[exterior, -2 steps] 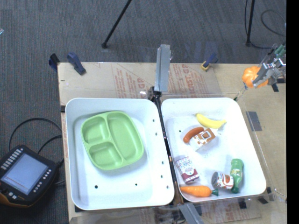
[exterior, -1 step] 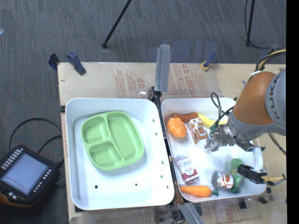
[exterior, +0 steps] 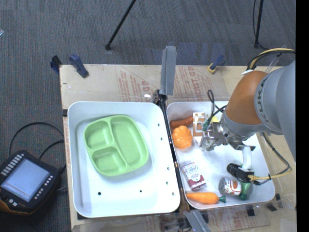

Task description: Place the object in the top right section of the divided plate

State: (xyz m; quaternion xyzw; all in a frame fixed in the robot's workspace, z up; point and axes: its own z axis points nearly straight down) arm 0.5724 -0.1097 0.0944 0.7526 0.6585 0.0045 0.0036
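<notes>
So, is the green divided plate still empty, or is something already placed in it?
Empty. The green divided plate lies in the left bin, and all three of its sections show bare green. The carrot lies in the right bin.

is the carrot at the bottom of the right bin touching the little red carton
Apart. The camera view shows a strip of white bin floor between the carrot and the red carton above it.

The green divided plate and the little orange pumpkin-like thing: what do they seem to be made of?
The green divided plate looks like moulded plastic: even colour, rounded rims, soft sheen. The orange pumpkin-like toy also looks plastic, smooth and uniformly coloured, though rubber or foam is possible.
</notes>
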